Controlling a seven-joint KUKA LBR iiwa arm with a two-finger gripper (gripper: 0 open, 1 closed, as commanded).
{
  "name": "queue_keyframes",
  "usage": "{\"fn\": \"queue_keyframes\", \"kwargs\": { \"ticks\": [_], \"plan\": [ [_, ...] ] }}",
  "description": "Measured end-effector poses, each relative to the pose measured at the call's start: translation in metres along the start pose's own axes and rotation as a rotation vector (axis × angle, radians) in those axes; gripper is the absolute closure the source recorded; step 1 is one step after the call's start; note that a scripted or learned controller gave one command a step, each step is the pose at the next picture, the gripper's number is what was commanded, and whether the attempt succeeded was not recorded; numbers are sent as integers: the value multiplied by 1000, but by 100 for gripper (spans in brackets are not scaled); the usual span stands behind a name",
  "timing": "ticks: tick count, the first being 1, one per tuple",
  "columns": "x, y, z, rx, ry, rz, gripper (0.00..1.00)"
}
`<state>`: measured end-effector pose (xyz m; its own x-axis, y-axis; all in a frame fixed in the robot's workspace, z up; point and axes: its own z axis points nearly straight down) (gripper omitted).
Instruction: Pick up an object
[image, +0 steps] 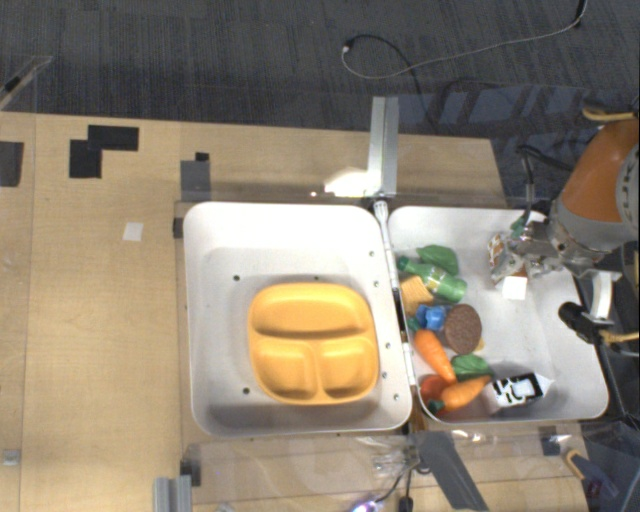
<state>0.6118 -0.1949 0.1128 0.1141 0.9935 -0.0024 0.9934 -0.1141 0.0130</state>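
We see the end effector (515, 255) low over the far right part of the right bin (560, 400), with a small white block (514, 288) just beside it on the near side; whether anything sits between its fingers we cannot tell, nor whether it is open or closed. The likely candidates for picking lie crowded along that bin's left wall: green items (438, 262) at the far end, a blue piece (432, 319), a round brown disc (462, 327), two orange carrots (434, 353), and a black-and-white object (517, 388) toward the near edge. The left bin (205, 300) carries a yellow divided tray (313, 339). In our judgement, the risk is a miss: the white block is small and could be nudged aside by a descending finger, and the pile by the wall is so tightly packed that a closing grip could catch two things or slip off a rounded one.
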Motion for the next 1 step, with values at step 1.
{"fn": "queue_keyframes", "kwargs": {
  "ticks": [1],
  "plan": [
    [57,23,-86,6,3,-129,100]
  ]
}}
